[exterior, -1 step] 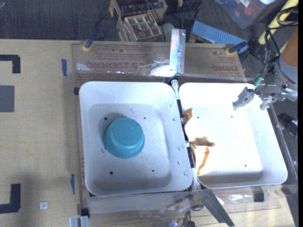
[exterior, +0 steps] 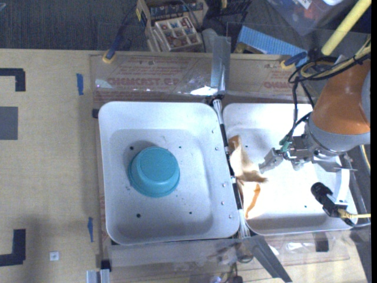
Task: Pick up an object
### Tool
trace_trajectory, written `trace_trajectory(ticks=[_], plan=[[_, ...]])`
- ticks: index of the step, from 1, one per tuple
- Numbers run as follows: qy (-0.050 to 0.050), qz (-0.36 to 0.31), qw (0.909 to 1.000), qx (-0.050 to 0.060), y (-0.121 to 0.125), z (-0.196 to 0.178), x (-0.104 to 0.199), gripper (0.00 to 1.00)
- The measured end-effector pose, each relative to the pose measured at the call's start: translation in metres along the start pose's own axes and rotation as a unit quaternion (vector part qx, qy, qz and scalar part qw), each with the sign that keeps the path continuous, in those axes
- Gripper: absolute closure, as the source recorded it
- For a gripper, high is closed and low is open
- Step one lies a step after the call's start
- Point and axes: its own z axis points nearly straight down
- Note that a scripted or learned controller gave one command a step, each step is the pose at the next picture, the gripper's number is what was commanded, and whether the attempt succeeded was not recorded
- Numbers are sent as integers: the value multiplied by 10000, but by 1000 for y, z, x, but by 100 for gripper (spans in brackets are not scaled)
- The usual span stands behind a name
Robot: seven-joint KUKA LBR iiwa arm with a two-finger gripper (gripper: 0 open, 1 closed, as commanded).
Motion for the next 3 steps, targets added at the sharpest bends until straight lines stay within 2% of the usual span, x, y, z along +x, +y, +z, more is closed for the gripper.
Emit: trace_trajectory(ticks=[1,2,3], plan=[[1,-286,9996,-54,6,88,-7,0],[-15,54,10000,-64,73,87,-13,0],[-9,-155,9999,-14,52,14,-34,0]])
